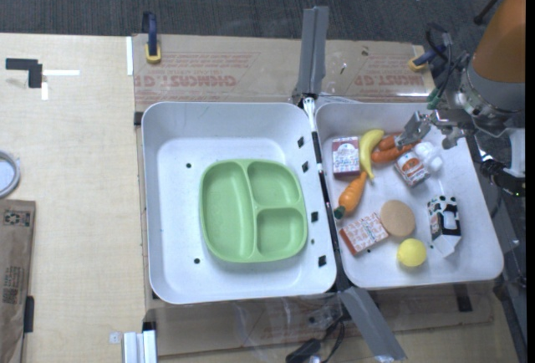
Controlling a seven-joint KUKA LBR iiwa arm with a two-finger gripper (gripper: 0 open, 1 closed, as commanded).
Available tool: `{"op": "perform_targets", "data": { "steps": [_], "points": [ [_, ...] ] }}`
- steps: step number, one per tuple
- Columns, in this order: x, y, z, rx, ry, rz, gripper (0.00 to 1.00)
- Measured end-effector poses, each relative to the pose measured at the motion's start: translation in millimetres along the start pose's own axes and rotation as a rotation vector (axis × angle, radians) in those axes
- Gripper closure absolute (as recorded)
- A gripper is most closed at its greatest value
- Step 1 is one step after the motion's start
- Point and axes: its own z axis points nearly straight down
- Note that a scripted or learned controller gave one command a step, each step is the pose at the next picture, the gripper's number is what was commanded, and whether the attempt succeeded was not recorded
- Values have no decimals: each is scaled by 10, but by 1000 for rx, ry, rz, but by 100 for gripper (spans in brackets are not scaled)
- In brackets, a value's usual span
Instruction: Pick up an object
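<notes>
Arm (501,43) cut off at right edge. Gripper (415,129) low over right bin's (476,269) far side, just above an orange carrot-like piece (386,154); fingers too small and cluttered, cannot tell spread or pinched. Right bin count: one banana (369,149), one carrot (352,195), two red boxes (345,157) (364,232), one small can (413,170), one brown disc (398,217), one lemon (410,253), one cow-print carton (443,224). Left bin (167,186): one green divided plate (252,210).

Reaching in from the right edge, orange-banded wrist angling down and leftward, tool (415,129) hanging low at the arm's end; finger spacing too blurred to judge.
</notes>
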Motion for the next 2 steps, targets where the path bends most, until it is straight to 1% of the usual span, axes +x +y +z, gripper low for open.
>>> {"op": "perform_targets", "data": {
  "steps": [1,2],
  "points": [
    [-190,98,916,-8,6,-260,0],
    [-217,91,834,-7,2,-256,100]
  ]
}}
